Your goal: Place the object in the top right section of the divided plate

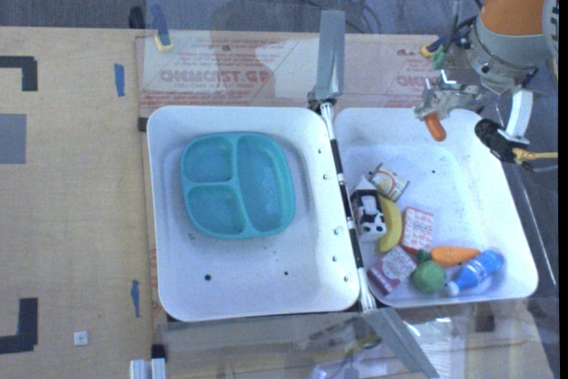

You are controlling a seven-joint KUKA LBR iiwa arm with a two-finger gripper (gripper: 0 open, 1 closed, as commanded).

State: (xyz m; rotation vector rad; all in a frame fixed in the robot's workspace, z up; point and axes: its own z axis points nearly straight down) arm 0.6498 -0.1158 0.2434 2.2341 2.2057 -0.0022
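A teal divided plate (238, 185) lies in the left bin (169, 280), with two small sections on its left and one long section on its right. My gripper (434, 108) hangs over the far corner of the right bin (497, 191), well to the right of the plate. A small orange object (435, 129) sticks out below the fingertips, and the gripper is shut on it.
The near half of the right bin holds a banana (391, 226), a black-and-white cow toy (368, 210), a small tan pack (389, 182), a red card (417, 228), a carrot (453, 255), a green ball (429, 277) and a blue bottle (475, 271). A grey divider (330, 67) stands behind the bins.
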